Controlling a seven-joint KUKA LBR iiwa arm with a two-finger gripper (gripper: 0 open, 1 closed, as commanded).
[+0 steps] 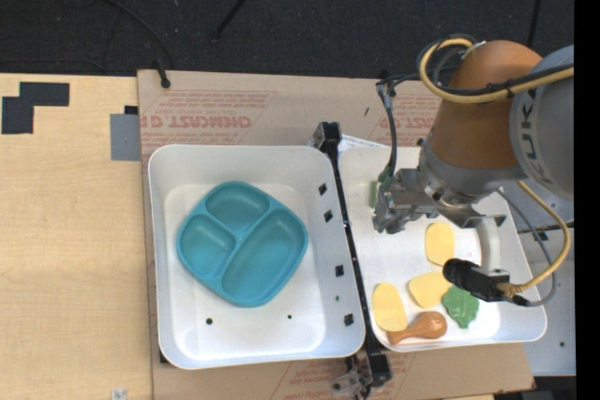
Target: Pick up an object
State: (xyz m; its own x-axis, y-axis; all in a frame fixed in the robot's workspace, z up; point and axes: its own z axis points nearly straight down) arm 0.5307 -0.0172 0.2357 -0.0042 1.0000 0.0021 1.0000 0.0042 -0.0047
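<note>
**Pincer low in the right bin, the food pieces lying nearer and to its right**

The pincer [389,218] hangs at the left-hand part of the right bin [525,328], close to the divider between the two bins, with a small green thing [374,193] just beside it on the far-left. Whether it is open or closed I cannot tell; the wrist hides it from above.

The likeliest things to pick lie toward the near edge and to the right of the pincer: a yellow piece [439,243] just to its right, a second yellow piece [427,288] nearer, a yellow oval [389,305] almost straight toward the near edge, then an orange pear-shaped piece [421,327] with its long axis running left to right, and a green piece [460,305] touching the second yellow one. Nothing is seen held.

The arm [487,117] comes in from the right, its orange band bulking over the far part of the bin, wrist turned down and leftward. The left bin [178,333] holds a teal divided plate [244,242], well apart from the pincer.
</note>
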